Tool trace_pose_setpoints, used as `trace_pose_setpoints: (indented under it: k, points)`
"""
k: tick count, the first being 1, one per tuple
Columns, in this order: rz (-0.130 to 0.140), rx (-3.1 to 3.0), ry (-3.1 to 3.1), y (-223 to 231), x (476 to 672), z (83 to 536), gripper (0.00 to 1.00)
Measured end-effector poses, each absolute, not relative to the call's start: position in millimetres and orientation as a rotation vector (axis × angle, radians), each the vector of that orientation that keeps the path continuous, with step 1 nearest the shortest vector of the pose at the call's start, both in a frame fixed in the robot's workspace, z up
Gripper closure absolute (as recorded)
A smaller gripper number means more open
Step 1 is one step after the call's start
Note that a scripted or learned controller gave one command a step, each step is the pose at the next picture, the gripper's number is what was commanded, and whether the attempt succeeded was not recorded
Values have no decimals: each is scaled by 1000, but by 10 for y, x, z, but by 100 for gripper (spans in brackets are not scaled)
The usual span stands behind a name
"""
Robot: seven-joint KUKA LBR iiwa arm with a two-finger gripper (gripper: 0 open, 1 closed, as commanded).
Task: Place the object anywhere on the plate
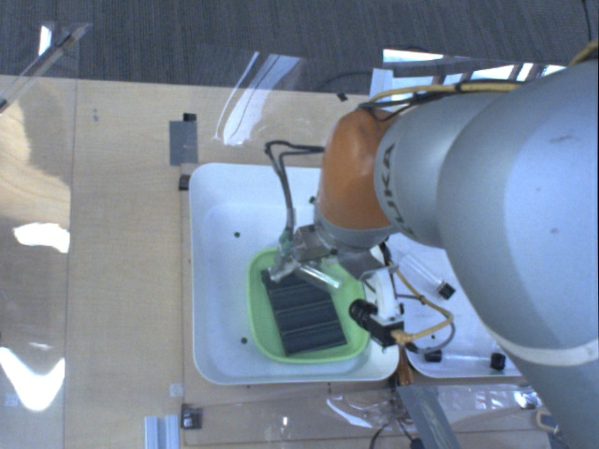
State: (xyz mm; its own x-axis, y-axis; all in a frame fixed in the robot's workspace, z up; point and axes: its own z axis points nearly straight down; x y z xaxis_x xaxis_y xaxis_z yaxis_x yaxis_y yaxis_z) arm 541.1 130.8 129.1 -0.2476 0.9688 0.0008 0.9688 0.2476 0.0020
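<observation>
White bin (211, 279) on the left carries a green plate (257, 297) toward its near edge, and a dark ribbed object (302, 316) lies flat on that plate, well inside its rim. Just above the object's far end sits the gripper (298, 267); whether it's apart or clamped, I cannot tell. The placing looks done, I'd say; only letting go and pulling away remains.
</observation>
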Motion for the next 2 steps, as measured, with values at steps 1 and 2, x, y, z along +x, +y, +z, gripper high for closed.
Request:
trace_pose_setpoints:
  k: [1,2]
  points:
    - [5,1974,2441,1133,6143,1256,0]
    - [12,1965,2443,1145,6158,1367,100]
